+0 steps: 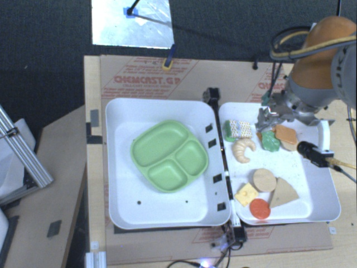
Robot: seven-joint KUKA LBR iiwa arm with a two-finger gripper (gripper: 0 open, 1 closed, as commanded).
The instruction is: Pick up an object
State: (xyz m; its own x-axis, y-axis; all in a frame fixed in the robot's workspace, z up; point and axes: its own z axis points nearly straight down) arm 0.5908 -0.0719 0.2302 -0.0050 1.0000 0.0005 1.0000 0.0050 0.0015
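- Nearest the camera, at the front of the right bin (pixel 329 205), a red tomato slice (pixel 259 208), a yellow cheese cube (pixel 246 194), a tan wedge (pixel 284 193) and a round beige disc (pixel 264 180) are seen packed close together, some touching.
- These look like light, rigid toy foods with smooth skins; a slip is likely if they are pinched on a sloped or rounded face, and the crowding leaves little room for fingers.
- In the left bin (pixel 120 149), a green divided plate (pixel 169 155) is seen lying flat and alone; it is judged broad and shallow, awkward to pinch except at its rim.
- Further back in the right bin, a croissant (pixel 244 149) lies by itself, curved and probably best taken across its thick middle.
- Behind it, a speckled block (pixel 240 129), a green leafy piece (pixel 271 141) and an orange piece (pixel 286 135) are clustered.
- The gripper (pixel 266 120) is seen low over this far cluster, just above the green leafy piece, which is judged the likely target; it appears soft-edged and light.
- Whether the gripper is parted or closed cannot be told, since its tip is small and blurred against the bin.
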